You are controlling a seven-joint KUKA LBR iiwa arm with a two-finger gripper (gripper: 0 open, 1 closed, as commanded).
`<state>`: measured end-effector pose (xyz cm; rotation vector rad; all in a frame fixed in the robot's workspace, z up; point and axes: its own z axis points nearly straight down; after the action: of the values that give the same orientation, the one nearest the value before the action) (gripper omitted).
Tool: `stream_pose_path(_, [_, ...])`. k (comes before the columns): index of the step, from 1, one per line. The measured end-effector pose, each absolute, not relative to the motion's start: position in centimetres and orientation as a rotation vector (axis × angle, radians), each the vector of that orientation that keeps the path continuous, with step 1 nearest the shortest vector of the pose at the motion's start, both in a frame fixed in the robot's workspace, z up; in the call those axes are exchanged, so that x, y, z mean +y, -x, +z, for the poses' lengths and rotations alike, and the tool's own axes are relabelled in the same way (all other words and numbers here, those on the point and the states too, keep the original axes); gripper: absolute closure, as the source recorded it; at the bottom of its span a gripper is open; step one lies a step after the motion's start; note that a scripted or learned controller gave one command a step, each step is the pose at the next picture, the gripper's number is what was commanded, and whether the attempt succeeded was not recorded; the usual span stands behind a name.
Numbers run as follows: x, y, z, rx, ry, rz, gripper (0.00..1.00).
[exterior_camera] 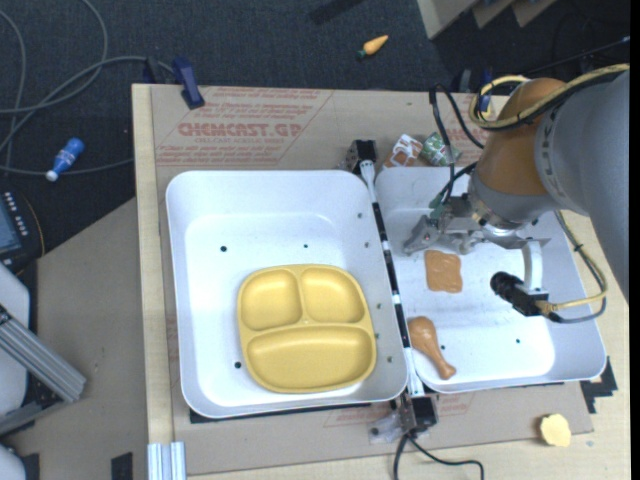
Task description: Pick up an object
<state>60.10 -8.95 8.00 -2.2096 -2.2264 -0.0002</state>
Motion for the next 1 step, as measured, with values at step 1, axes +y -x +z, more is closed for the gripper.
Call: stream_pose_path(1, [-9.21,-54.93,8.40,-2.217,2.219,0.005,0.00])
